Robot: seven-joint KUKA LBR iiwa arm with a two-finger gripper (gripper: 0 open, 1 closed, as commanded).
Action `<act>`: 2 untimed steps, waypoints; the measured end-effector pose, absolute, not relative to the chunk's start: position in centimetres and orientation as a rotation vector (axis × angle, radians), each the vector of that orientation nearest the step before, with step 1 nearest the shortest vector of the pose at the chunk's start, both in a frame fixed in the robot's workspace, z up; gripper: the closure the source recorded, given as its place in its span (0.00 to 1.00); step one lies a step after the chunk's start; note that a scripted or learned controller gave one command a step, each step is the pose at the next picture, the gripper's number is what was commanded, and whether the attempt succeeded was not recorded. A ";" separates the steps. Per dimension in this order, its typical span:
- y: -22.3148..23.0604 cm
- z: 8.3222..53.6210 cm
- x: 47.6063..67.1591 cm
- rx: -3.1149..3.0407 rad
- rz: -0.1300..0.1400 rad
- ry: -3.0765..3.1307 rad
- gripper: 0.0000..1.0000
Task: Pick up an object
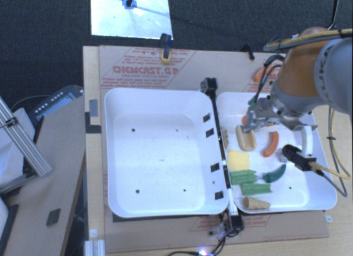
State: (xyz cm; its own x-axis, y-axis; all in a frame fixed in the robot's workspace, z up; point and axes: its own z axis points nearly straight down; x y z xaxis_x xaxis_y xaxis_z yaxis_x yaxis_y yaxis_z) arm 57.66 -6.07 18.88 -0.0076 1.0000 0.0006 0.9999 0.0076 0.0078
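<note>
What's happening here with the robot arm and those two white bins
A grey robot arm with an orange band reaches in from the right over the right bin. Its gripper is low, just above a tan bread-like piece. That bin also holds a yellow block, green pieces, an orange sausage shape and a small cone. Nothing visibly sits between the fingers, so no pick is confirmed yet. The left bin lies beside it.
</note>
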 end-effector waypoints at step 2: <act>-8.3 14.7 61.6 2.211 0.007 2.226 1.00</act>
State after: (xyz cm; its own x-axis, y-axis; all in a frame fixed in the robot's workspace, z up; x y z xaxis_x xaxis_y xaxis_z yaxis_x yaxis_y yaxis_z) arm 61.59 -8.32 14.73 -0.0069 1.0000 0.0002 1.0000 0.0069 0.0064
